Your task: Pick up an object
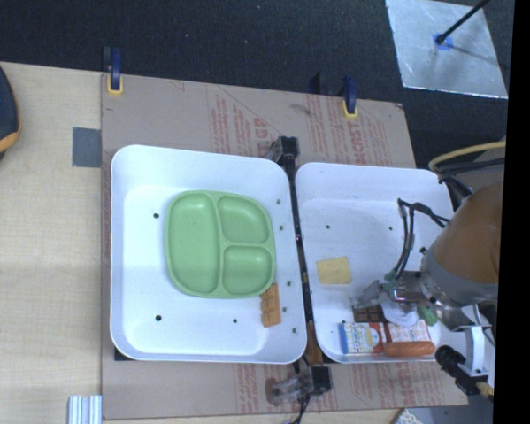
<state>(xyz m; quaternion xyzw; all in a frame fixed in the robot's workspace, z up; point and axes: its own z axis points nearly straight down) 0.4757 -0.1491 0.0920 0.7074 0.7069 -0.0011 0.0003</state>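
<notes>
In the right bin (364, 190) a flat yellow square (334, 271) lies near the middle. Along the front wall sit a small white and blue carton (358, 337) and an orange sausage-shaped piece (408, 350). My gripper (392, 297) hangs low over the front right of this bin, just above a dark brown item (369, 308) and a pale wrapped item (404, 327). The arm's orange band (471, 244) hides the bin's right side. Nothing can be made out as held.
The left bin (130, 244) holds a green divided plate (219, 244) and a small orange-brown cracker-like piece (270, 306) near its front right corner. A black divider clamp (286, 148) sits between the bins. Cables (411, 223) trail from the wrist over the right bin.
</notes>
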